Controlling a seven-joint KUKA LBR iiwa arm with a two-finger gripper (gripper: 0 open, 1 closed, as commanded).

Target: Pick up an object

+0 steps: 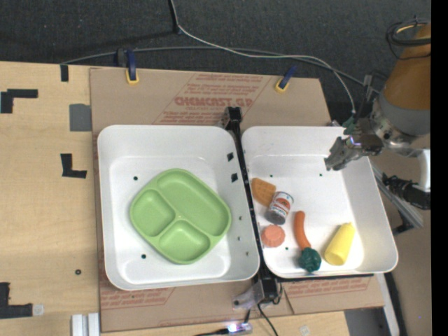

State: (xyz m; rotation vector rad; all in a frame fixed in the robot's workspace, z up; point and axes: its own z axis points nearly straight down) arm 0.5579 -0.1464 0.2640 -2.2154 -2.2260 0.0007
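While the arm (pixel 406 89) reached in from your right, its gripper (pixel 341 154) hung over the upper right corner of the right bin (pixel 318 140), and you could not tell from this view what state it was in; nothing showed in its grasp. The things to pick all lay in that bin's lower left part, well apart from the gripper. You had an orange wedge (pixel 262 190) near the divider, a small can (pixel 279 207) with a red label just beside it, and a round orange piece (pixel 273 236) below the can. A carrot (pixel 301 229) lay lengthwise next to them, its lower end touching a dark green piece (pixel 310 260). A yellow piece (pixel 339 243) sat tilted just right of that. In the left bin (pixel 115 142) you had a green divided plate (pixel 180 215) lying flat, three compartments facing up.
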